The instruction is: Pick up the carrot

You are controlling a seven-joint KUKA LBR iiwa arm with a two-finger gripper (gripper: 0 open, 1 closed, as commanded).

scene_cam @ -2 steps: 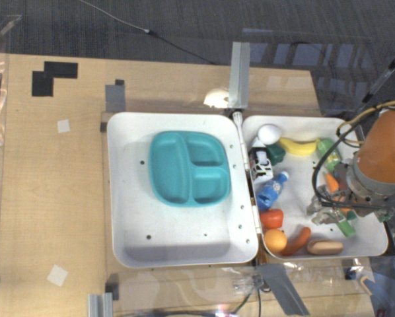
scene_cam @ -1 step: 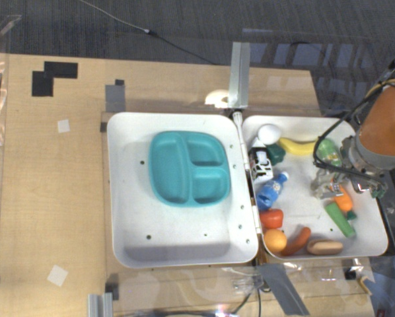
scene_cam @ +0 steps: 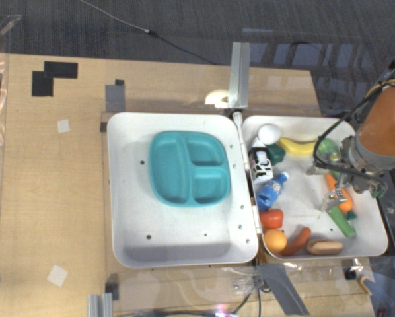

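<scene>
A light wood bench [scene_cam: 45, 197] sat under the camera, w/ dark carpet beyond its far edge and two shallow white bins side by side on it. The left bin [scene_cam: 131, 243] held a teal divided tray [scene_cam: 187, 167], roughly centred, three compartments showing. The right bin [scene_cam: 369, 240] was crowded: a white ball [scene_cam: 269, 134] at the far left corner, a banana [scene_cam: 298, 146] just right of it, a dark green item [scene_cam: 275, 154] and a black-and-white object [scene_cam: 261, 166] below, then a blue bottle [scene_cam: 271, 190], a red block [scene_cam: 271, 218], an orange fruit [scene_cam: 274, 240], a reddish sausage [scene_cam: 296, 240] and a tan bread roll [scene_cam: 324, 247] along the near wall.

The arm came in from the right, orange band [scene_cam: 386, 124] above the grey wrist. The gripper [scene_cam: 341, 191] was low over the right part of the right bin, directly atop the carrot [scene_cam: 343, 202]. The carrot, orange, lay near the bin's right side, partly hidden by the gripper hardware, its lower end touching or overlapping a green stick-shaped veg [scene_cam: 343, 224]. Finger state: couldn't tell; metal parts and carrot overlapped too much to say if anything was pinched. A bright green bit [scene_cam: 324, 148] showed just left of the wrist.
</scene>
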